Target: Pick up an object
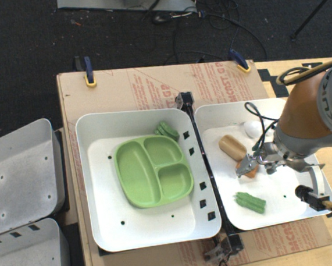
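tabletop [126,86]: a brown board with red lettering, two clamps on its far edge, bearing both white bins side by side.
arm [313,115]: reaches in from the right over the right bin, orange band above grey wrist.
left bin [96,165]: holds the green divided plate and, at the plate's far right corner, a small green ribbed object [167,130].
right bin [223,115]: holds the tan cylinder, the white ball, the orange object and the green block.
green divided plate [154,170]: lies flat in the middle of the left bin, three compartments (tilted a little to the bin's sides).
claw [250,166]: low over the middle of the right bin, right at the orange object; whether it is released or clenched i cannot tell.
tan cylinder [233,146]: just beyond the claw, lying aslant.
green block [250,202]: near the bin's front, apart from the claw.
white ball [251,129]: beside the cylinder's far end.
orange object [250,173]: small, partly hidden under the claw.
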